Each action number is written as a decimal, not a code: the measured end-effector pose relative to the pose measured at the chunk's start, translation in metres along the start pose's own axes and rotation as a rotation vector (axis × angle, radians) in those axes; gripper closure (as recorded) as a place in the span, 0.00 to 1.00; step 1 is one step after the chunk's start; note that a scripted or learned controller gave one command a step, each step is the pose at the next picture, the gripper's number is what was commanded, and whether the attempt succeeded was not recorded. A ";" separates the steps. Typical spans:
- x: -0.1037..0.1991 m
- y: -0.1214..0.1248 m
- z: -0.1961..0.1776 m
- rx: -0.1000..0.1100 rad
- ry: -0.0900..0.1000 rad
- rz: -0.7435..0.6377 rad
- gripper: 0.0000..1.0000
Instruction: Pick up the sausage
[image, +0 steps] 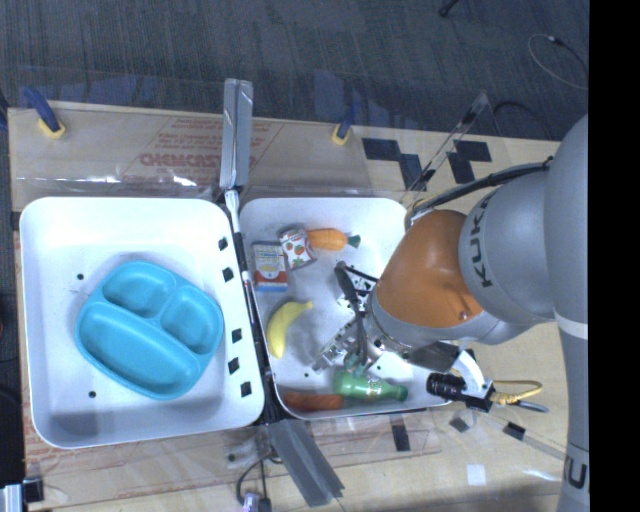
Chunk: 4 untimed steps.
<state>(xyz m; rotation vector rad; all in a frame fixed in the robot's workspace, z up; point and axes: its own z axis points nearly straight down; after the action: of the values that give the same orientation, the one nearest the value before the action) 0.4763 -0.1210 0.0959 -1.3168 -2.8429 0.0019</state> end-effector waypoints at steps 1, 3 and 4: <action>0.000 0.000 0.000 0.000 0.000 0.000 0.00; -0.046 0.060 -0.001 -0.001 -0.003 -0.050 1.00; -0.046 0.060 -0.001 -0.001 -0.003 -0.050 0.00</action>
<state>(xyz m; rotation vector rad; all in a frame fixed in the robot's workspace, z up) 0.5523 -0.1173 0.0967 -1.2459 -2.8781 0.0017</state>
